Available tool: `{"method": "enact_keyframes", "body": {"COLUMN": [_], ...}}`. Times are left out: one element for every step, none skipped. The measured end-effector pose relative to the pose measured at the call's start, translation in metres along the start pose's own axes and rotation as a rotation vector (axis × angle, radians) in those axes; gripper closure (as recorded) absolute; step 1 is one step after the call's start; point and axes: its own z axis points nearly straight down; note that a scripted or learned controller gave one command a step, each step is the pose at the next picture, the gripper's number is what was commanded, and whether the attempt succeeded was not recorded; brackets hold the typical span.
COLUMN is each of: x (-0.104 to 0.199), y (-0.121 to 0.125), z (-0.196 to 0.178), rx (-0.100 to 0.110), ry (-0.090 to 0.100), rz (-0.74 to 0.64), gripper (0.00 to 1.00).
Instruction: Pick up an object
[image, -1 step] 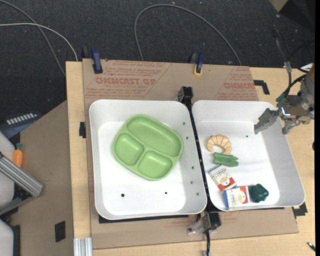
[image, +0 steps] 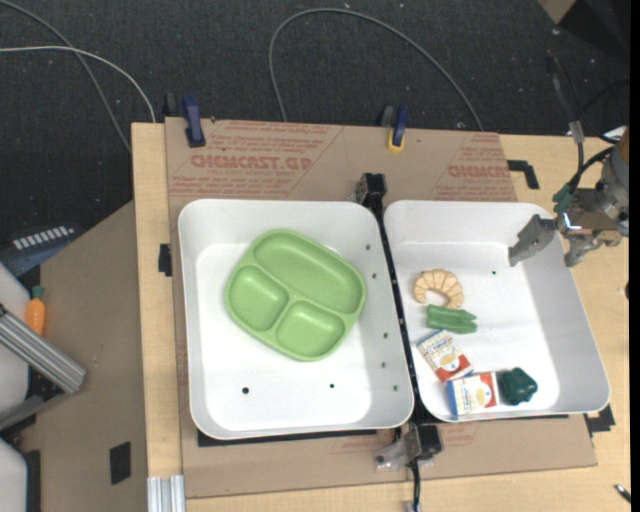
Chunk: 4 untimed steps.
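The right bin (image: 560, 330) holds several small items: a tan croissant (image: 439, 287), a green pepper-like piece (image: 452, 319), a small red and white packet (image: 441, 354), a red and white carton (image: 472, 392) and a dark green lump (image: 518, 384). My gripper (image: 552, 246) hangs over the bin's far right corner. It is open, with its two grey fingers (image: 526, 241) spread apart and nothing between them. It is well to the right of the croissant and apart from every item.
A light green divided plate (image: 296, 294) lies in the left bin (image: 200, 330). Both bins rest on a cardboard sheet (image: 300, 160) held by blue clamps (image: 193, 120) at the back. Cables run over the dark floor behind.
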Motion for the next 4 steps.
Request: {"method": "enact_keyframes", "body": {"x": [-0.006, 0.001, 0.002, 0.002], "y": [-0.001, -0.007, -0.018, -0.016], "z": [0.060, 0.119, 0.174, 0.160], "rx": [0.006, 0.005, 0.005, -0.001], "ry": [0.001, 0.001, 0.001, 0.000], "rz": [0.000, -0.001, 0.000, 0.000], "gripper": [0.00, 0.00, 0.00, 1.00]}}
